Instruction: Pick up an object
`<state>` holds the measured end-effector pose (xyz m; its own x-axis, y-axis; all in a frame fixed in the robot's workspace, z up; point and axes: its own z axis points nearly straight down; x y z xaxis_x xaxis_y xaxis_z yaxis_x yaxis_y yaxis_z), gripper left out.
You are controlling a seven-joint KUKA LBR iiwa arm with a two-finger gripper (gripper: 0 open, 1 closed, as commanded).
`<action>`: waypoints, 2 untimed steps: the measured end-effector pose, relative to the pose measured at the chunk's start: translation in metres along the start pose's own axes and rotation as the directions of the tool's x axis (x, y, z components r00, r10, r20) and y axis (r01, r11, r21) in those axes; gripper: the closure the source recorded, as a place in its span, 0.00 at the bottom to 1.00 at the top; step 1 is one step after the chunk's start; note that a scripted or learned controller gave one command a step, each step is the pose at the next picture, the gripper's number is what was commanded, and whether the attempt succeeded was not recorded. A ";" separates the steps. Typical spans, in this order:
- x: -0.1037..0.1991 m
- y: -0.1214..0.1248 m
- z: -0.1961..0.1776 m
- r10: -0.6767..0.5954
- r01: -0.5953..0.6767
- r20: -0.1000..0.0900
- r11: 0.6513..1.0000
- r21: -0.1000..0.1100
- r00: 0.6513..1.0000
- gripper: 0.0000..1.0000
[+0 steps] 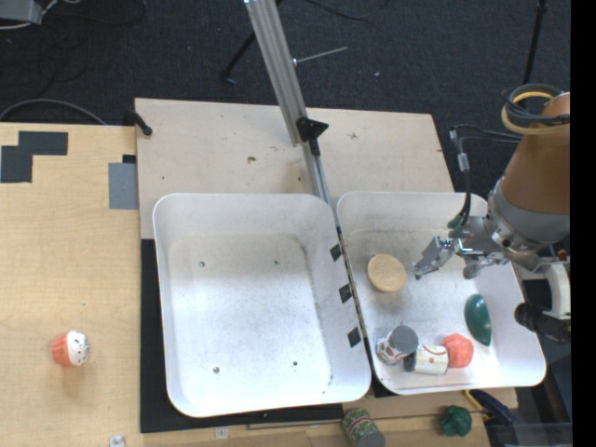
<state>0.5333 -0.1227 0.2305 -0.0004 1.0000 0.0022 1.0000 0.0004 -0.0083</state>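
Nearest the camera, just off the near edge of the table, sit a dark round object point(358, 426) and a green lumpy object point(455, 421), both outside the bins.

Two white bins lie side by side. In the right bin point(400, 217), along its near wall, lies a cluster: a grey round piece point(403, 339), a small white cup-like item point(430, 359) touching it, and a red-orange ball point(458, 350) just to the right of that. A dark green leaf-shaped object point(479, 318) lies a little farther back and to the right, near the bin's right wall. A tan round disc point(386, 273) rests flat near the middle of this bin, close to the divider between the bins.

The arm point(535, 180) comes in from the right, its gripper point(456, 259) hovering over the right bin just to the right of the tan disc, apart from it. The fingers point(429, 260) stand spread, with nothing between them.

The left bin point(186, 222) shows a speckled white floor. A metal rail point(284, 82) rises at a slant from between the bins towards the far side.

On the wooden surface at far left, well apart from both bins, lies a small red and white object point(71, 348).
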 end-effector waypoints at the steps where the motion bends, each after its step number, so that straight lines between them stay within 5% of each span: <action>1: -0.001 0.001 -0.002 0.002 -0.002 0.001 1.000 -0.005 1.000 0.00; 2: -0.002 -0.005 0.061 0.001 -0.001 0.000 1.000 0.002 1.000 0.00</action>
<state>0.5279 -0.1243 0.1694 0.0003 1.0000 0.0022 1.0000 -0.0003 -0.0098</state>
